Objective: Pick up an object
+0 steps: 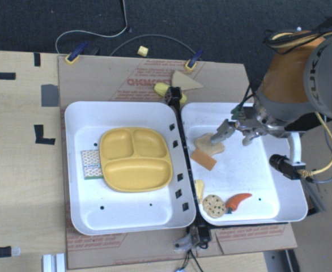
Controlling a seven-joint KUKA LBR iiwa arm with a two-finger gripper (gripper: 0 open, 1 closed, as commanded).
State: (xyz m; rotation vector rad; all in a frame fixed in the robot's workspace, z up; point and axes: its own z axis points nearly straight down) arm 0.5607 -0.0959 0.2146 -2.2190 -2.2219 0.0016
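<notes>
Bench top is light wood (18, 169) with black tape marks, dark carpet behind it, and a cardboard sheet (149, 78) under two white bins clipped side by side.

Gripper (238, 134) sits over the right bin (279, 205), upper middle, arm coming in from the right. Fingers are spread: one finger (223, 131) angles down-left, the other points down-right. Nothing sits between them, so it is open and has hold of nothing. The left fingertip is just at the upper right edge of a pale tan block (208, 145); contact or a small gap, can't tell from this angle.

Next out: an orange-brown wedge (203, 160) lies touching the tan block's lower left side. Both are near the divider between the bins.

Further down the right bin: a small pale yellow piece (199, 188) against the left wall, a round speckled cookie-like disc (213, 205) near the front left corner, and an orange-red chili shape (238, 200) just right of it, touching or nearly so.

Left bin (75, 152): a yellow three-compartment plate (136, 158) in the middle, flat. A small patterned card (91, 164) lies at its left edge, partly tucked under the rim.

Behind the bins on the cardboard: a tan triangular piece (186, 81), a yellow object (162, 88) beside the black clamp, a small yellow cube (143, 51) on the carpet, and a loose cable (120, 16).
</notes>
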